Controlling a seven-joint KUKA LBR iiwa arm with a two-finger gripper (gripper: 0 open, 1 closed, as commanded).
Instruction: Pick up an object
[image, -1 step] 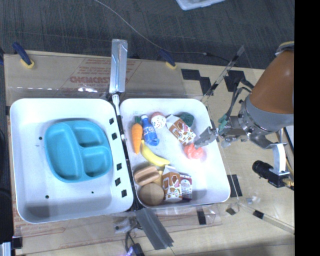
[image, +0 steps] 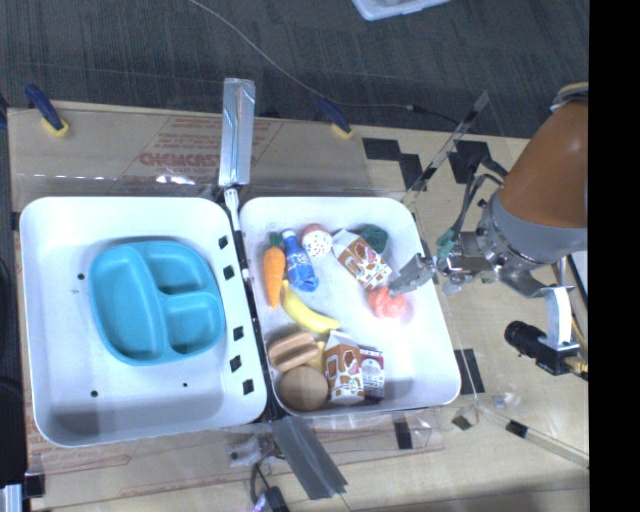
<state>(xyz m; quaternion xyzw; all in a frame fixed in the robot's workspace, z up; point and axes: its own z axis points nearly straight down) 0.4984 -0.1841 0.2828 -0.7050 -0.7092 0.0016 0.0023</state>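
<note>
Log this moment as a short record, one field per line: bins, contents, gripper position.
left bin: holds a blue divided tray
right bin: carrot, banana, blue bottle, pink toy, two cartons, bun, brown ball, other small items
gripper: over the right bin's right side, just above the pink toy
arm: reaches in from the right

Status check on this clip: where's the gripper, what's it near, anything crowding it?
Gripper low over right bin, nothing seen held. Pink toy just beside it. Snack carton close on the other side.
</note>
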